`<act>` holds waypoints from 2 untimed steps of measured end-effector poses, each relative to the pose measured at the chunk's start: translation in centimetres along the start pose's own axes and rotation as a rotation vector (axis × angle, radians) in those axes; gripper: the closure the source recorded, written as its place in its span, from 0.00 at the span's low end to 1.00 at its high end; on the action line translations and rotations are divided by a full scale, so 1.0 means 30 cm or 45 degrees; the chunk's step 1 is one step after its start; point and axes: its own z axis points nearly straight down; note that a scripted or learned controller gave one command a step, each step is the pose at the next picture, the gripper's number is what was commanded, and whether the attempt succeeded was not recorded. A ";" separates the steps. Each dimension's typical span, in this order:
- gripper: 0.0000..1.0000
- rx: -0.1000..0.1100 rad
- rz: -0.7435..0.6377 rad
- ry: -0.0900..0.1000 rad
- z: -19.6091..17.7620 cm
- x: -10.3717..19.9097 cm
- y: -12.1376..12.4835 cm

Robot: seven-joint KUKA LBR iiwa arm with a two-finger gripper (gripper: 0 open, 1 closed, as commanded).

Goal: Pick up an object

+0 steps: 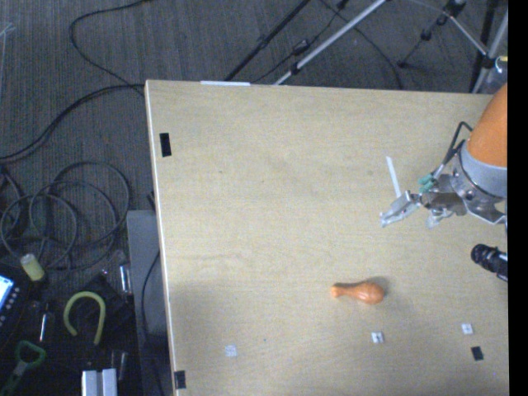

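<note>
A small orange object (360, 291), shaped like a little gourd with a thin neck pointing left, lies on the tan bench top (264, 205) towards the front right. My gripper (386, 191) hangs at the right side of the bench, behind the orange object and well apart from it. Its two fingers are spread: one thin white finger (393, 176) points up and back, and one metallic finger (398, 212) points left. It is open, with nothing between the fingers. The orange band of the arm (493, 130) shows at the right edge.
Small black and white markers (377, 337) dot the bench near the front and at the left edge (165, 144). Cables, tools and tripod legs lie on the dark floor to the left and behind the bench.
</note>
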 end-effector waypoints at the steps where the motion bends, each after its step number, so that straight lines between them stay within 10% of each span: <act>1: 0.00 0.002 0.190 -0.002 0.460 -0.076 0.196; 2: 0.00 -0.003 -0.200 -0.005 0.448 -0.072 0.257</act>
